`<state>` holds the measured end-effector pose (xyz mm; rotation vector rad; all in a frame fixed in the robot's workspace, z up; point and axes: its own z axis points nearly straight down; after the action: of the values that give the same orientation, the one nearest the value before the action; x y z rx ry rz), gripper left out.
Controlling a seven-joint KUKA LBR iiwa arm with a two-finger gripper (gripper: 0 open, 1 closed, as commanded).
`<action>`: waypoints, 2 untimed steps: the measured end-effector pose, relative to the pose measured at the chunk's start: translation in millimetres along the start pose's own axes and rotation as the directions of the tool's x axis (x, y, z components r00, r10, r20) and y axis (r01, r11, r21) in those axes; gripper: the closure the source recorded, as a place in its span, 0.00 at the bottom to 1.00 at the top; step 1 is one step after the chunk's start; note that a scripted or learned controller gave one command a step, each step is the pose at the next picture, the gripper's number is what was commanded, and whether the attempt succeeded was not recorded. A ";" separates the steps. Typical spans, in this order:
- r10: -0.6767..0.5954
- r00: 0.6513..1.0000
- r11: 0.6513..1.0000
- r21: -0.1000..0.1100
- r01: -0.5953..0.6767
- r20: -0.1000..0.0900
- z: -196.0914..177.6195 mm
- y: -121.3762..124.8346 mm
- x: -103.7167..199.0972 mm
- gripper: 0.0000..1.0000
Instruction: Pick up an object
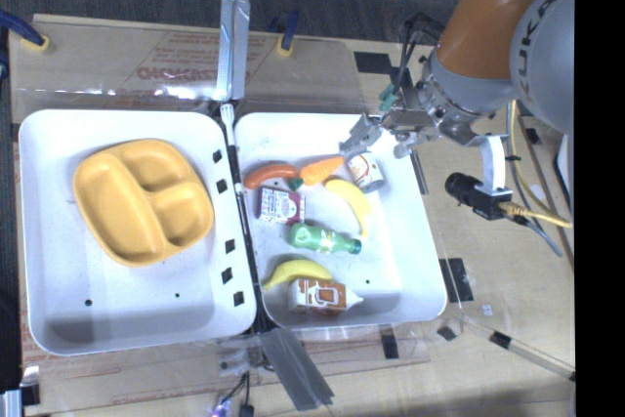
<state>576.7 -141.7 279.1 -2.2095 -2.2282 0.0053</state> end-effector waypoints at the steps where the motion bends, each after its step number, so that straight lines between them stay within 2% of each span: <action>1: 0.096 0.995 0.995 0.001 -0.096 0.000 113.0 29.4 5.2 0.00; 2: 0.079 0.997 0.997 0.001 -0.079 -0.005 188.4 43.8 -26.9 0.00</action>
<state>619.8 -168.3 90.5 -2.2928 -2.1364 0.0019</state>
